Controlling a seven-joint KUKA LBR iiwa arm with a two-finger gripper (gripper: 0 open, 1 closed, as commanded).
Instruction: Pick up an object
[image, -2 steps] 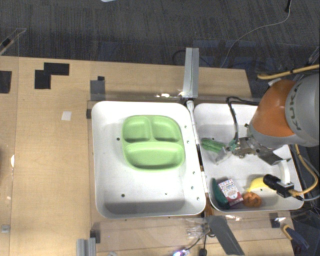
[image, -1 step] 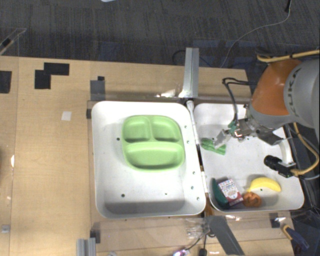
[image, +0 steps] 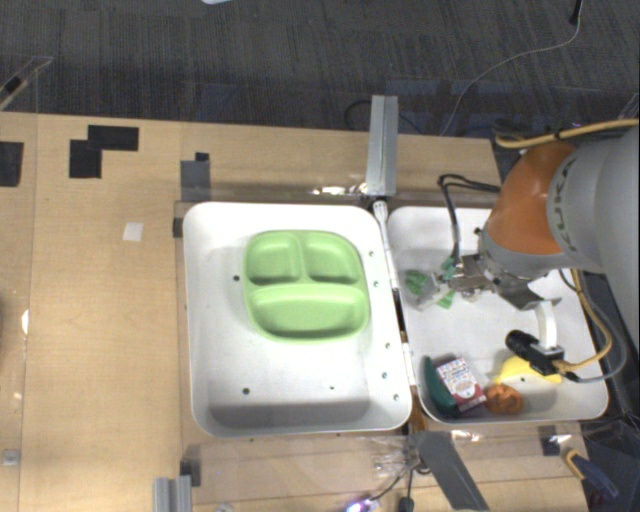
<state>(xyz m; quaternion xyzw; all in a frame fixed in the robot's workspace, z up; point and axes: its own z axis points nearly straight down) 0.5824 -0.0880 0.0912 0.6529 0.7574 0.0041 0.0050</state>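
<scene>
A single fixed camera hangs above the worktop (image: 100, 330) and looks down at a slant, the far side of the scene lying along the top of the frame, where dark floor (image: 250, 50) shows. It stands far enough off to take in both bins: left bin (image: 210, 390) near frame centre, right bin (image: 590, 400) toward the right edge, where the arm (image: 570, 200) enters.

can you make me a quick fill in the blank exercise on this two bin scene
1. The green divided tray lies in the ____ bin.
2. The green tray has ____ compartments.
3. The gripper is over the ____ bin.
4. The yellow object lies near that bin's ____ edge.

Missing words: left; three; right; front
</scene>
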